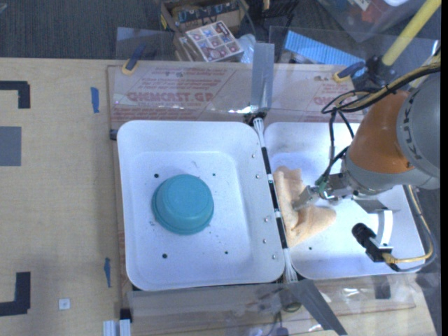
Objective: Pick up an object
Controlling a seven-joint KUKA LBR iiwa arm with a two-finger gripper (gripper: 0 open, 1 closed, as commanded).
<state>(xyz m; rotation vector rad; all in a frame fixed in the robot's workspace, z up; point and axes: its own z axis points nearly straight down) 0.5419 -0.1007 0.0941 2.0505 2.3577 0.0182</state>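
Observation:
A teal upside-down bowl (183, 203) sits in the left bin (140, 145), a little left of its middle. In the right bin (329, 257) lies a tan, bread-like object (299, 214) against the bin's left wall. My gripper (306, 198) reaches in from the right and is down on that tan object, near its middle. The grey arm with its orange band (381, 142) hangs above the right bin and hides part of the bin floor.
A metal divider (262, 82) stands behind the seam between the two bins. A clear plastic sheet with red lettering (182, 93) lies behind the bins. Cables (350, 103) loop around the wrist. Boxes and clutter (210, 26) sit beyond the bench.

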